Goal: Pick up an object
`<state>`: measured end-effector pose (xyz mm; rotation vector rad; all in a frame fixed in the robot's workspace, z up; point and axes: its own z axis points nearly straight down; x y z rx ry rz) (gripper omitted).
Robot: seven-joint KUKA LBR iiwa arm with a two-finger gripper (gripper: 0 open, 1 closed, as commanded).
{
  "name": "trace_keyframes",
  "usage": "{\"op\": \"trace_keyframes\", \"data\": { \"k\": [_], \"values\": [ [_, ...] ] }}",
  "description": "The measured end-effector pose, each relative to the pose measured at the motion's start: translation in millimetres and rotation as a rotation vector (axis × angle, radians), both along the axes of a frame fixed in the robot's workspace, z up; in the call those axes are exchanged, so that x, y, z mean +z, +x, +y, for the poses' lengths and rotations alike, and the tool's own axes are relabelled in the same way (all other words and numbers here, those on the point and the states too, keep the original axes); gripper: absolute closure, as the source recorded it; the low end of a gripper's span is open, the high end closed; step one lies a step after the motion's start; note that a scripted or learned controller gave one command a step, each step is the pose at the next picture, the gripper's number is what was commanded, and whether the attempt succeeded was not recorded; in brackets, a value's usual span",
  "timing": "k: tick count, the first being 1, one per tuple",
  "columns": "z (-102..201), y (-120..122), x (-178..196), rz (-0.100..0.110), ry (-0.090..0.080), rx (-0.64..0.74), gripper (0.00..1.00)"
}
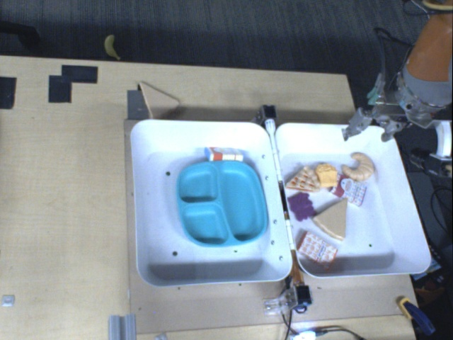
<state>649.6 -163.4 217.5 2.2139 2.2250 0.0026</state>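
Nothing picked yet: the gripper (370, 124) hangs spread and bare over the right bin's (396, 261) far rim (croissant (361, 165) nearest); the whole grasp remains.

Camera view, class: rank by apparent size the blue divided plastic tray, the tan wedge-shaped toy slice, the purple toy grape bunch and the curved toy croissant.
1. Blue divided plastic tray
2. Tan wedge-shaped toy slice
3. Purple toy grape bunch and curved toy croissant: too alike to rank.
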Motion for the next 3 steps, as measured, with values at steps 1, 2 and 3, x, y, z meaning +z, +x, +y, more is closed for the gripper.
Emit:
{"op": "trace_keyframes", "data": {
  "k": [1,2,3],
  "values": [
    [-33,-22,-100,0.003,0.001,-0.002,0.00],
    [-33,-20,-87,-0.005,-0.001,0.001,1.00],
    [-33,-20,-87,-0.004,-0.001,0.001,0.00]
  ]
}}
